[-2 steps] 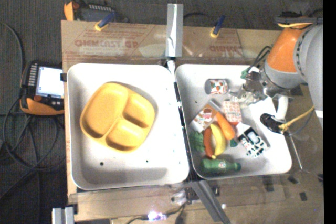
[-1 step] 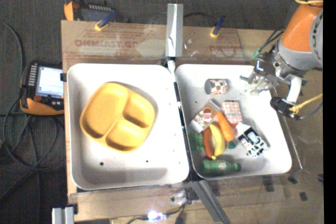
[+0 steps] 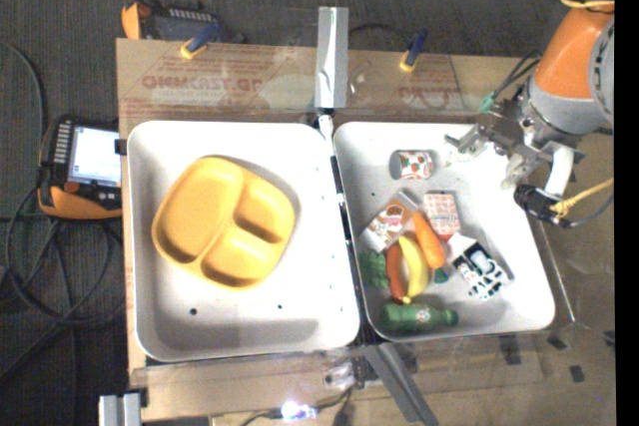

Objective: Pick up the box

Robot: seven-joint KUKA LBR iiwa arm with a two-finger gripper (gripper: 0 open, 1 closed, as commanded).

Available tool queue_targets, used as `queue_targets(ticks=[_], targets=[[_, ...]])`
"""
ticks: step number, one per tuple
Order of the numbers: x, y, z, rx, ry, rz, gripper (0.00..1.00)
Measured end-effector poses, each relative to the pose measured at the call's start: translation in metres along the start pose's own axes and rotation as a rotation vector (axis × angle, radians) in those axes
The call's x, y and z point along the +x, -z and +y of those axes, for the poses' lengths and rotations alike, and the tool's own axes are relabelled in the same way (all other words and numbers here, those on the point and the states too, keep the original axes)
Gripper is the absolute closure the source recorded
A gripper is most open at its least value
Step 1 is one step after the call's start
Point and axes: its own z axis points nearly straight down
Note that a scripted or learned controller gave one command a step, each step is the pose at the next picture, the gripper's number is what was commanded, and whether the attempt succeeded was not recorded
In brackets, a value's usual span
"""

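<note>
The box [image 3: 441, 213], a small carton with a red and white printed face too blurred to read, is lying flat in the right bin [image 3: 519, 304], touching a toy carrot [image 3: 427, 242]. A second printed carton [image 3: 387, 223] is sitting just left of it, and a dark blue-and-white pack [image 3: 480, 271] to its lower right. The gripper [image 3: 504, 150] is hovering above the bin's upper right rim, apart from the box; its state cannot be told. The left bin [image 3: 160, 314] is holding a yellow divided tray [image 3: 226, 220].

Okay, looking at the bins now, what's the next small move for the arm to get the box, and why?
Probably swing the gripper left and forward over the box. It sits at the right bin's upper right corner, apart from the box, which lies flat mid-bin beside the carrot.
</note>
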Motion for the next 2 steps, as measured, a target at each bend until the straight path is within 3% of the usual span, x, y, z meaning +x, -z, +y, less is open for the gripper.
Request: queue_targets(ticks=[1, 2], targets=[[-0.0043, -0.1020, -0.0069, 0.001, -0.085, 0.003, 0.00], [-0.0039, -0.0940, -0.0075, 0.004, -0.085, 0.003, 1.00]])
